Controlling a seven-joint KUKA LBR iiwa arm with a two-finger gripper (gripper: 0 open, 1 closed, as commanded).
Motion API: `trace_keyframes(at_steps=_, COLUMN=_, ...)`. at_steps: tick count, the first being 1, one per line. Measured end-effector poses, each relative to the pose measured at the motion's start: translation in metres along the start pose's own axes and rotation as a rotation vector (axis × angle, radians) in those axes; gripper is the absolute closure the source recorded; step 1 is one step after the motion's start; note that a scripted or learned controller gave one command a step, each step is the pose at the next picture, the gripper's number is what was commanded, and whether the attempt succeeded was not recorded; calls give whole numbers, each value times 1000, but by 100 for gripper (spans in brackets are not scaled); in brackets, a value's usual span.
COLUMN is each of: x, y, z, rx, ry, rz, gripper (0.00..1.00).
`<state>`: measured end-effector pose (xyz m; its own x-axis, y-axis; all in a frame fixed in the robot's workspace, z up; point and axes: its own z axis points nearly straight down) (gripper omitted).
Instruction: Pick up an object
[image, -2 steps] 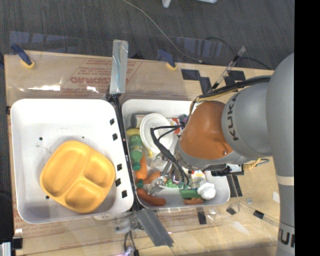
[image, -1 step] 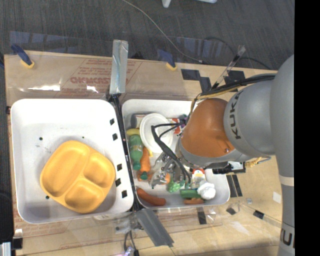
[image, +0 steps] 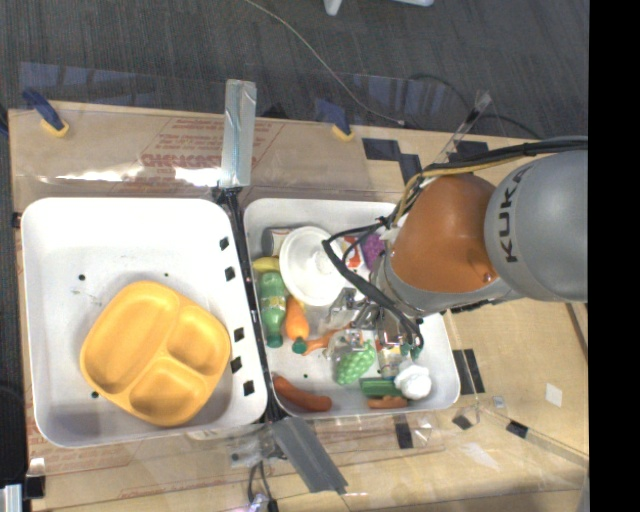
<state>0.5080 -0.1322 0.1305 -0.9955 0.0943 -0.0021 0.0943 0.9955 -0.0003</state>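
Note:
The right bin (image: 300, 212) holds a heap of toy food: a white round lid or plate (image: 308, 265), a green bottle (image: 272, 305), an orange carrot (image: 296, 320), a green bumpy piece (image: 352, 366), a brown sausage (image: 303, 396), a white knob-like piece (image: 413, 381) and a purple bit (image: 374, 246). My gripper (image: 362, 322) hangs low over the middle of this heap, just right of the carrot and above the green bumpy piece. The arm's orange band (image: 440, 235) covers the bin's right part.
The left bin (image: 60, 240) carries a yellow divided tray (image: 155, 350). A grey taped strip (image: 238, 135) runs up from the wall between the bins. Cables (image: 470, 155) loop off the arm at the upper right, and brown cardboard surrounds both bins.

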Motion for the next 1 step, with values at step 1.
trace_keyframes(at_steps=1, x=30, y=-8, z=39, rx=-1, ry=4, rz=310, gripper=100)
